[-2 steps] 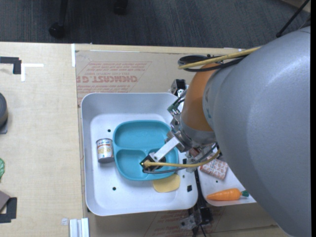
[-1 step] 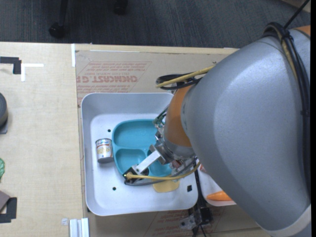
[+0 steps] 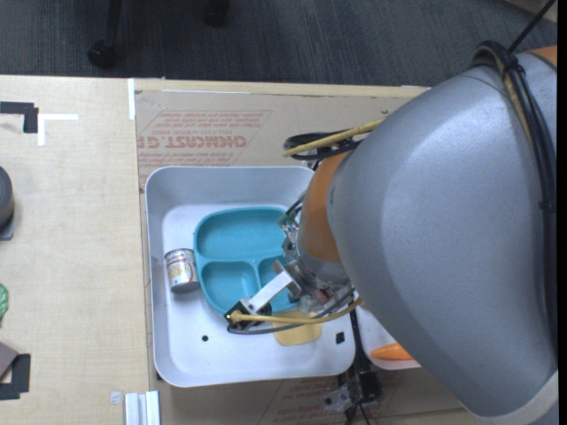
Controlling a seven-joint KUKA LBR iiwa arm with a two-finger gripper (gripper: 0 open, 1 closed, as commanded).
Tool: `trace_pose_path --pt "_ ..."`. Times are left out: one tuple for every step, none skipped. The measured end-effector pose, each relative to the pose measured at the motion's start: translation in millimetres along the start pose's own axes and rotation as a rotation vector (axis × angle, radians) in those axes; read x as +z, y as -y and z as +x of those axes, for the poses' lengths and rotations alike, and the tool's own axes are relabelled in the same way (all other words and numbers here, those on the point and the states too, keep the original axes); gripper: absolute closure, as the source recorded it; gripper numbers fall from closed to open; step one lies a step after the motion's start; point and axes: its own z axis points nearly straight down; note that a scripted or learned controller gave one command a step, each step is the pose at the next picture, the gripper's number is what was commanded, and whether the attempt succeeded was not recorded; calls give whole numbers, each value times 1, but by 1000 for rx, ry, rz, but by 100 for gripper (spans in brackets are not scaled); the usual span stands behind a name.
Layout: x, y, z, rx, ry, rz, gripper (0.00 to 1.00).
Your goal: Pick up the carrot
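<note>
An orange piece that looks like the carrot (image 3: 391,354) peeks out from under the arm at the near left edge of the right bin (image 3: 372,330); most of it is hidden. My gripper (image 3: 308,292) hangs low over the right side of the left bin (image 3: 177,361), by the right edge of a teal divided plate (image 3: 232,248). The arm's big grey body covers nearly the whole right bin.
A small silver can (image 3: 181,269) stands just left of the teal plate. A pale yellow thing (image 3: 298,333) lies under the gripper near the left bin's front right corner, beside a small black square (image 3: 339,337). Cardboard (image 3: 204,131) lies behind the bins.
</note>
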Motion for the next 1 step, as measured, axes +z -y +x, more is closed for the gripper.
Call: trace_pose_path --pt "-8 45 22 334 9 -15 100"
